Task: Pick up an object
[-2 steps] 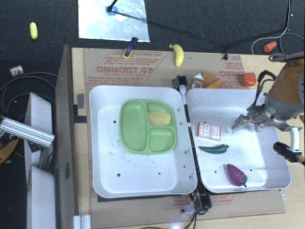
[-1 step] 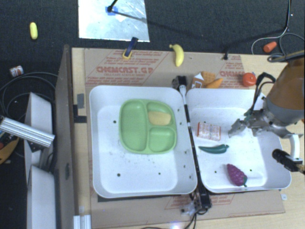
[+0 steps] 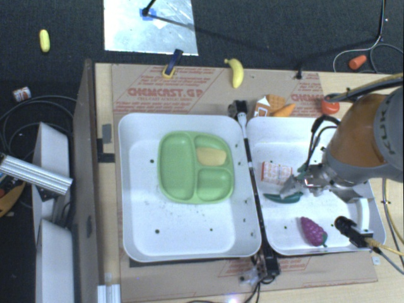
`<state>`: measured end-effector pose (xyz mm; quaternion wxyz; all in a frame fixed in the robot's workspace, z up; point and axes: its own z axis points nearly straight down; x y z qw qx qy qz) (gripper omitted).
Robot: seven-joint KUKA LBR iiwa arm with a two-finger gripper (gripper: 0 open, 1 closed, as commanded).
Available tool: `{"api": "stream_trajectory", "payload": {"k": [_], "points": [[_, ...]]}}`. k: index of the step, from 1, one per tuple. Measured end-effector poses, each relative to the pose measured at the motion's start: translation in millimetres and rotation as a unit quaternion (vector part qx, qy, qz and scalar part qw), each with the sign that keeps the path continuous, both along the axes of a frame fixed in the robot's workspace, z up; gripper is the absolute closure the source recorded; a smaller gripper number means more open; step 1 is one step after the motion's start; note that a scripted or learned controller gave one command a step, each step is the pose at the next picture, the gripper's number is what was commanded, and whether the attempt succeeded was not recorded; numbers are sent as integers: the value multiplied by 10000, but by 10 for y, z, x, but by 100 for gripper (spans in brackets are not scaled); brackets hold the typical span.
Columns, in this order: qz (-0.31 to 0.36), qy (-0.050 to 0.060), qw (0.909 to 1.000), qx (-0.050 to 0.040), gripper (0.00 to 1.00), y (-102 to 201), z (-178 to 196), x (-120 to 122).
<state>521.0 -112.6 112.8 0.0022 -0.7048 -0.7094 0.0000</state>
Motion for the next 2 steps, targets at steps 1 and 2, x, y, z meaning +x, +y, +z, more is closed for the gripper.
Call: {"api": "stream_trajectory", "payload": {"k": [1,2], "points": [[-28,-35,10000,-6,0,-226,-275,-207],[-7,-56,10000,-32,0,-529,-274,507]]}}
